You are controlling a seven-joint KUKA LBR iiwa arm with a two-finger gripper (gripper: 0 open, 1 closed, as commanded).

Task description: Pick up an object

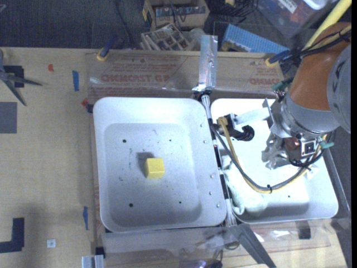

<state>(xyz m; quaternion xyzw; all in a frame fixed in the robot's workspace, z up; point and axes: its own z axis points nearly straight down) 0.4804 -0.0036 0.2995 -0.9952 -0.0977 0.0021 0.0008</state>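
Note:
A small yellow block (154, 167) lies near the middle of the left white bin (111, 121). My gripper (277, 155) hangs over the right white bin (323, 205), under the grey wrist and its orange band, well to the right of the block. Nothing shows between its fingers. A black and yellow cable loops from the wrist across the right bin's floor.
A metal divider strip (207, 66) stands at the back between the two bins. Cardboard sheets line the bench behind the bins. Blue tape marks and black brackets sit on the wooden bench to the left. Cluttered boxes and wires lie beyond the bench's far edge.

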